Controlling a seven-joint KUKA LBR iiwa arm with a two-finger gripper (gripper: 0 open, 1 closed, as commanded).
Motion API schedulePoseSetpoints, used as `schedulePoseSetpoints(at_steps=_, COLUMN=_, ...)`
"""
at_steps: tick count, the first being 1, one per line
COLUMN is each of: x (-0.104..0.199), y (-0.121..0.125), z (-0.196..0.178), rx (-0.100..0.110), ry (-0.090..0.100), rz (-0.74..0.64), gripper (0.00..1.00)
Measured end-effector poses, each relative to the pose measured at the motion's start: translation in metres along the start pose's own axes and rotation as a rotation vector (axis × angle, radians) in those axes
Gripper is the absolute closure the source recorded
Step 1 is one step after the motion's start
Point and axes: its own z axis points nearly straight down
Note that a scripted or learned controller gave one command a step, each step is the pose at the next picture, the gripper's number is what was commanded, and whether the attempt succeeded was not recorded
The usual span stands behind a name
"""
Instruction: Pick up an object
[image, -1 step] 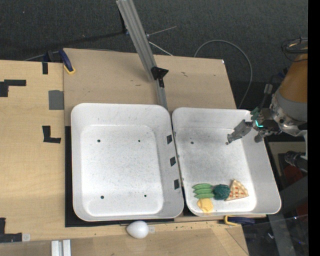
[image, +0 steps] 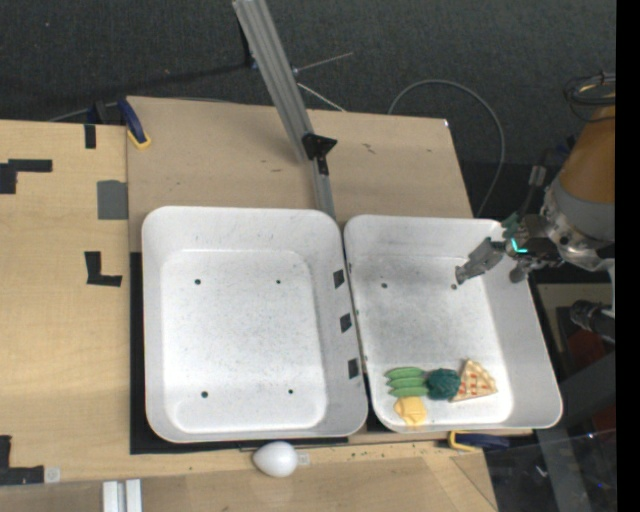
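Observation:
Several small toys lie in the near corner of the right bin (image: 420, 290): a green pea pod (image: 405, 378), a dark green broccoli piece (image: 441, 382), a yellow piece (image: 410, 408) and a pizza slice (image: 475, 381). My gripper (image: 494, 266) hangs over the far right part of that bin, well behind the toys. Its two dark fingers (image: 472, 266) are spread, it is open, and nothing sits between them.
The left bin (image: 240, 320) stands beside the right one. A white egg-shaped object (image: 275, 458) rests on the bench just in front of the left bin. A grey metal bar (image: 285, 90) slants down to the gap between the bins at the back.

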Motion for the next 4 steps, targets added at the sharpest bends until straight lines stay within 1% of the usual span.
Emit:
schedulePoseSetpoints(at_steps=1, x=-0.009, y=-0.001, z=0.057, rx=0.006, ry=0.000, rz=0.002, gripper=0.00)
schedulePoseSetpoints(at_steps=2, x=-0.004, y=-0.007, z=0.104, rx=0.006, ry=0.001, rz=0.001, gripper=0.00)
schedulePoseSetpoints(at_steps=3, x=0.004, y=-0.007, z=0.164, rx=0.002, ry=-0.001, rz=0.000, gripper=0.00)
schedulePoseSetpoints(at_steps=4, x=0.004, y=-0.006, z=0.152, rx=0.001, ry=0.001, rz=0.000, gripper=1.00)
